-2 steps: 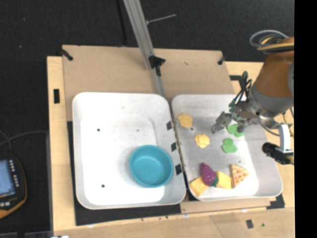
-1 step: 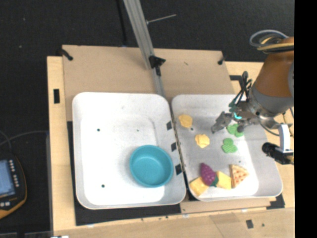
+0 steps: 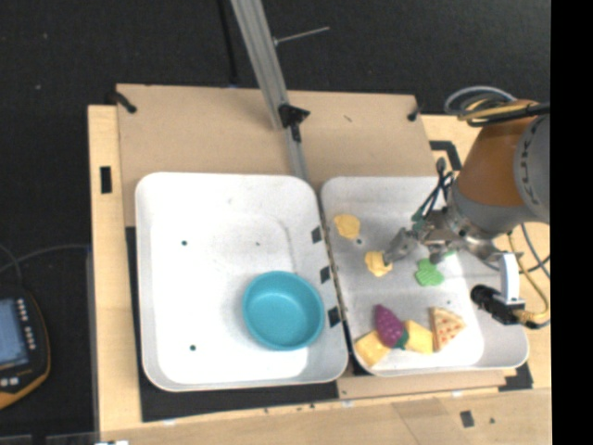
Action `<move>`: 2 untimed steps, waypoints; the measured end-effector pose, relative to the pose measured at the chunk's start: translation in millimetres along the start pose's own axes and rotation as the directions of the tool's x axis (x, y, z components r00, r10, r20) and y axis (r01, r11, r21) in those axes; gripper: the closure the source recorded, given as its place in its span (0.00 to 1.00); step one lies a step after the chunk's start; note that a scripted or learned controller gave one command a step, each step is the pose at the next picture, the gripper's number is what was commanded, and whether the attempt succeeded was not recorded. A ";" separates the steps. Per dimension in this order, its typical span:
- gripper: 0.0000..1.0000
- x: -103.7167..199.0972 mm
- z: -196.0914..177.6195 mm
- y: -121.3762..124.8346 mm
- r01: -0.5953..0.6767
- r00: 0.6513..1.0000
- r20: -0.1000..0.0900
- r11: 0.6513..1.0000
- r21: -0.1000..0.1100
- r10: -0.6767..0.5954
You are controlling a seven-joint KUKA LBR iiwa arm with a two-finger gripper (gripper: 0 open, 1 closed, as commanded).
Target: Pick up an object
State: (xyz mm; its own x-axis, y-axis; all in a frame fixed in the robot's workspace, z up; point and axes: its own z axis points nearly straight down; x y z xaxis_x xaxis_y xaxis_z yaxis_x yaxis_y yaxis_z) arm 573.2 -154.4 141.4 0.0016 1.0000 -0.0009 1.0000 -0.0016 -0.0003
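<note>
Nearest you, along the bottom of the camera view, runs the front edge of the bench (image 3: 232,415), which carries two shallow white bins side by side. Your left bin (image 3: 185,211) holds a blue bowl (image 3: 283,310) toward its near right corner. Your right bin (image 3: 371,197) holds the small toys, and the arm (image 3: 496,179), grey with an orange band, reaches in over it from the right. Its gripper (image 3: 414,242) hangs low over the middle of that bin, pointing leftward; you cannot tell from this angle whether it is spread or closed, and nothing is seen caught in it. What matters most for your next move: a small yellow piece (image 3: 377,264) lies just beside the gripper tip, slightly left and nearer you, while a green piece (image 3: 429,273) lies just beside it on the other side, toward the near right. Either is a likely target, and the gripper probably needs only a short shift and descent. Farther off, another yellow piece (image 3: 346,225) sits toward the back left. Along the near wall sit a yellow block (image 3: 372,348), a purple piece (image 3: 389,324), a yellow wedge (image 3: 418,338) and a pizza slice (image 3: 447,326), clustered closely.
</note>
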 end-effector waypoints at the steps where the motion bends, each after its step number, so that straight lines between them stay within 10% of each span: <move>1: 0.00 -2.1 39.0 1.5 0.000 1.000 0.004 1.000 -0.005 0.000; 2: 1.00 -3.2 26.2 2.9 -0.006 1.000 0.003 1.000 -0.011 0.006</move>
State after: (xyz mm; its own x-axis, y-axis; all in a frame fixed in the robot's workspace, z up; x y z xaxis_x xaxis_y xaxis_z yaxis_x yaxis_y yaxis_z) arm 576.1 -157.7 115.2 0.0075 1.0000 -0.0042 0.9999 -0.0074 0.0107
